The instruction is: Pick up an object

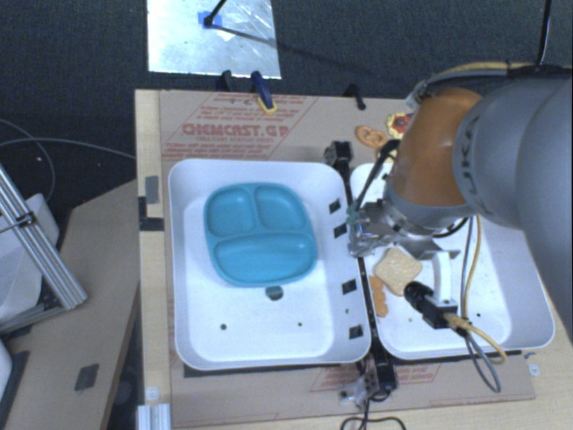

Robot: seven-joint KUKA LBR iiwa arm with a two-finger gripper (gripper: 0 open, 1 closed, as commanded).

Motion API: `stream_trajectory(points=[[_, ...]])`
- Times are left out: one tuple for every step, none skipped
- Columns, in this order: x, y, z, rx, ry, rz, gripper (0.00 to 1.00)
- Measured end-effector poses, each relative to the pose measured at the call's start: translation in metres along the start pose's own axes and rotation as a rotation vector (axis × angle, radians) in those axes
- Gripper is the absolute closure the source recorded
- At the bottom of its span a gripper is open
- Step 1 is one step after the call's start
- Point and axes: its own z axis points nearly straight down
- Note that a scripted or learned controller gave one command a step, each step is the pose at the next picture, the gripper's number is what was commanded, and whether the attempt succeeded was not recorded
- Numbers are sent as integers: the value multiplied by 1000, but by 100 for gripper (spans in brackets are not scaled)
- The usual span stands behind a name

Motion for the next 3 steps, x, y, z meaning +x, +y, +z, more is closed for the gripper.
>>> stream_trajectory(points=[[-4, 0, -12, -2, -1, 4, 100], [59, -17, -1, 3, 1, 0, 100], [96, 6, -172, -20, 4, 1, 100]])
